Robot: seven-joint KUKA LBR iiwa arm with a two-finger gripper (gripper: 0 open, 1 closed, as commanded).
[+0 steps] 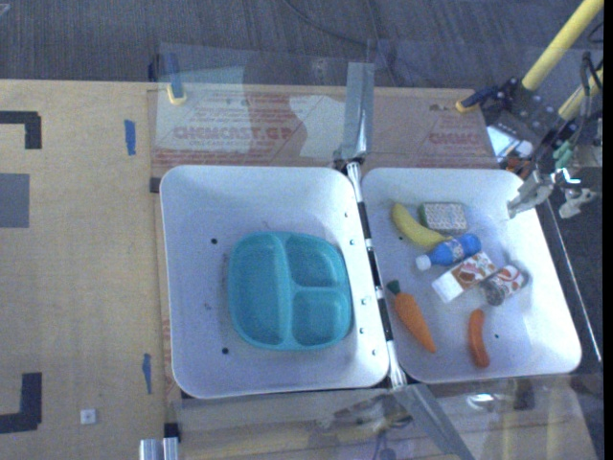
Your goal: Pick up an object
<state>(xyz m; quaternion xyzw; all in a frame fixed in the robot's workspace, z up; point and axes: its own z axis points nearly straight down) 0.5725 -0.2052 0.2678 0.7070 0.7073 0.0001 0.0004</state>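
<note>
The arm enters from the upper right. The hand (548,188) sits at the right edge, fingers pointing down-left. It holds nothing visible.

from my seat i see the grey two-finger gripper (548,188) at the far right corner of the right white bin (565,353), but it is small and blurred against a tangle of cables, so i cannot tell how its fingers stand. the arm is cut off by the right edge. the small white carton with red print (464,275) is too blurred to read. the round grey and red thing (505,284) touching the carton on its right is too small for me to name. the speckled grey block (444,217) hides the far end of the yellow banana (412,226).
</note>
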